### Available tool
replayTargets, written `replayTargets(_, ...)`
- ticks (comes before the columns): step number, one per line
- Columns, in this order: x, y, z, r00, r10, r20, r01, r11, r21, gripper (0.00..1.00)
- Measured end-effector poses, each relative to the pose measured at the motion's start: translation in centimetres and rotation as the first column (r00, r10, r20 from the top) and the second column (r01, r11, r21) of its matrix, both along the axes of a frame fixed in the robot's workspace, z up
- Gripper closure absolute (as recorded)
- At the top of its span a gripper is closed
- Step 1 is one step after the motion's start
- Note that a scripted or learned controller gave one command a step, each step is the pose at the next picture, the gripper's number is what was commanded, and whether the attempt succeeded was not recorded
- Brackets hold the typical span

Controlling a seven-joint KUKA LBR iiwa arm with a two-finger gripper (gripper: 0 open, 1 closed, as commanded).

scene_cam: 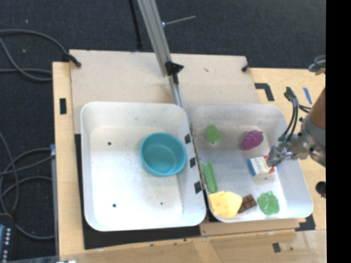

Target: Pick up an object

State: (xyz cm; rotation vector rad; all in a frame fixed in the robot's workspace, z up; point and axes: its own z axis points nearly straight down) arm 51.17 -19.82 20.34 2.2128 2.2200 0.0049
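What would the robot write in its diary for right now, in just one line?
task: pick up an object | gripper: over right bin, at blue-white box | grasp: unclear | left bin: teal bowl

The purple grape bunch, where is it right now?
The purple grape bunch lies in the right bin, toward its far side, right of the small green toy and above the blue-and-white box.
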Motion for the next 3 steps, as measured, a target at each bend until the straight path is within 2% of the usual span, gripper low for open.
replayTargets(1,0.1,-0.1,-0.1,1.000,0.001,-0.005,-0.001,1.000,0.002,1.00)
replayTargets(3,4.2,11.1,0.7,1.000,0.006,-0.005,-0.006,1.000,0.004,1.00)
